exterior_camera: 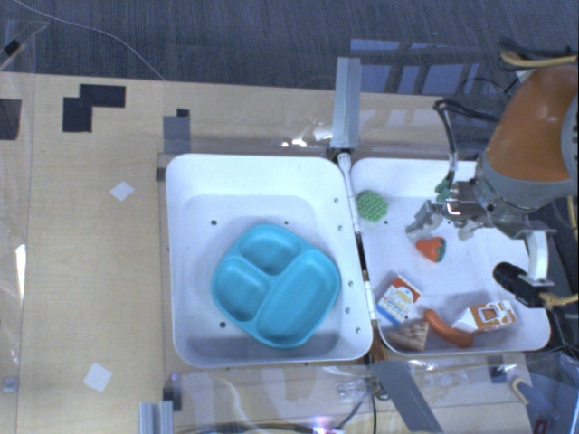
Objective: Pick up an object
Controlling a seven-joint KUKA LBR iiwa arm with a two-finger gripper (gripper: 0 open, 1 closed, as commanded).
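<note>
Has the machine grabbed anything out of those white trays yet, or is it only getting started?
Nothing looks picked up yet. The tool sits low in the right bin, just above the small red-orange toy, which lies on the bin floor. Grabbing and lifting it is left. The green ball and blue plate lie untouched.

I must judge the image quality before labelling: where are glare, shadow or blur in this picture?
Camera view: glare on the metal divider at the far rim between the bins; a soft shadow under the blue plate in the left bin; the arm is slightly blurred at its orange band, and the gripper above the strawberry is soft; the small items in the right bin lack fine detail.
</note>
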